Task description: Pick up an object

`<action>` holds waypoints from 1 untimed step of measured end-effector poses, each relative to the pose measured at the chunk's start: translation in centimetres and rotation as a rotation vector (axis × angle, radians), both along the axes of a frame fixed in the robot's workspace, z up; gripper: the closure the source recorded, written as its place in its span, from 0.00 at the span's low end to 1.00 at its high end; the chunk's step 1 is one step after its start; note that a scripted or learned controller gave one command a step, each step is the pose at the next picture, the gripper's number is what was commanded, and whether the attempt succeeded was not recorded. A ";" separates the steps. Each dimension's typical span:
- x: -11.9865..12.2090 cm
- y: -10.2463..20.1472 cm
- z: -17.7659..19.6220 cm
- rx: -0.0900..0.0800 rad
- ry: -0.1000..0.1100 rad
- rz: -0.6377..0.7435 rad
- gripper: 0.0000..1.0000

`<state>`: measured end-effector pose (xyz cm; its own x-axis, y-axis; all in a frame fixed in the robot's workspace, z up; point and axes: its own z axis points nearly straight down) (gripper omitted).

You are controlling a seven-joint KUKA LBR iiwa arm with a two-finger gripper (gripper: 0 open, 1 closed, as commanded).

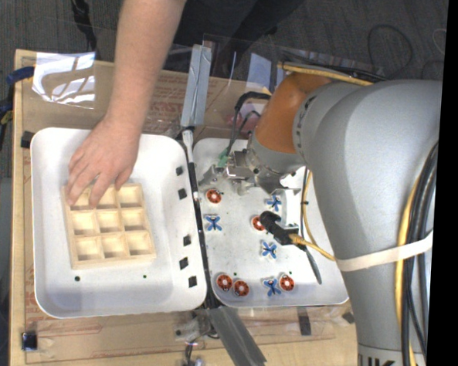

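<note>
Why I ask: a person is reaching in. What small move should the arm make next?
Probably hold, or keep any move inside the right bin. A person's hand rests on the wooden grid tray in the left bin. The gripper sits over the right bin's upper part, near a red ring and a blue cross piece.

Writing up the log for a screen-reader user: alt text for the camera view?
A person's hand rests on a wooden grid tray in the left bin, while the grey arm reaches over the right bin. Its end effector sits above small orange rings and blue crosses scattered there.
</note>
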<state>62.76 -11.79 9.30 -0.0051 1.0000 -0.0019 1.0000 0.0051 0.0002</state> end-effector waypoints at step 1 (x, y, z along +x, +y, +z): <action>-0.9 -7.8 3.8 0.002 0.002 -0.045 0.00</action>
<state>61.91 -19.60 13.12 0.0394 0.9992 0.0005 0.9992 -0.0394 -0.0016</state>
